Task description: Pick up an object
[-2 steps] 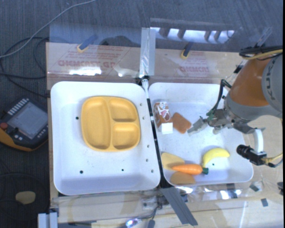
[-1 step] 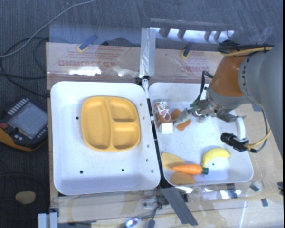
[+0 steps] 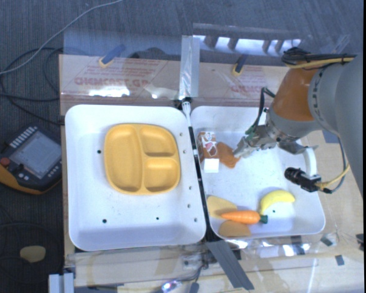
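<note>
The grey arm with its orange band [image 3: 296, 96] reaches in over the right shallow white plastic bin [image 3: 305, 206], wrist angled down and leftward, the two-finger gripper [image 3: 241, 149] low near that bin's left side.

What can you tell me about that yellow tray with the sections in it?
The yellow tray lies flat in the left white bin, about in its middle. It looks like smooth plastic, with rounded corners and three compartments: one long one on the left, two smaller ones stacked on the right. All three look bare. Only the bin's floor touches it.
</note>
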{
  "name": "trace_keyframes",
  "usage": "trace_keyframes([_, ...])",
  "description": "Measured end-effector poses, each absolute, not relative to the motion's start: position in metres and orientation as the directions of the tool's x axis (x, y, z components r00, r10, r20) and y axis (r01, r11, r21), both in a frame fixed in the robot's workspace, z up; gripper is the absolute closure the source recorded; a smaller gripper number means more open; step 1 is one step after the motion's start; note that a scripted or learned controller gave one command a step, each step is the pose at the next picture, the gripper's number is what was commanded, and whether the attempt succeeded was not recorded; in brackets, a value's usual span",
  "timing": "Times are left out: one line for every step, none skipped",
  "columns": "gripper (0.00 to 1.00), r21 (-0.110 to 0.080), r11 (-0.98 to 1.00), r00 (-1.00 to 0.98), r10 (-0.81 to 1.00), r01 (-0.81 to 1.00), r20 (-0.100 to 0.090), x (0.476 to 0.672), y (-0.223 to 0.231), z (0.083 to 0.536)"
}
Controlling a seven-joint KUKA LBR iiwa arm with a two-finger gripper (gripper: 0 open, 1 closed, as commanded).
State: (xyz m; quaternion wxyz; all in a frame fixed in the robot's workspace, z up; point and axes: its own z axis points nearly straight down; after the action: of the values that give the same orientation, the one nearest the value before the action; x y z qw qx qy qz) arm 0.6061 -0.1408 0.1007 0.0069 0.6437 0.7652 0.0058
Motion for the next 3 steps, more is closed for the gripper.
trace_keyframes([0.0, 0.017, 0.171, -0.171, 0.985, 0.985, -0.003, 0.606, -0.141, 0.101])
trace_keyframes([0.0, 0.005, 0.312, -0.312, 0.95, 0.95, -0.014, 0.611, -0.117, 0.089])
trace_keyframes([1.0, 0.01, 0.314, -0.314, 0.949, 0.949, -0.011, 0.613, -0.114, 0.099])
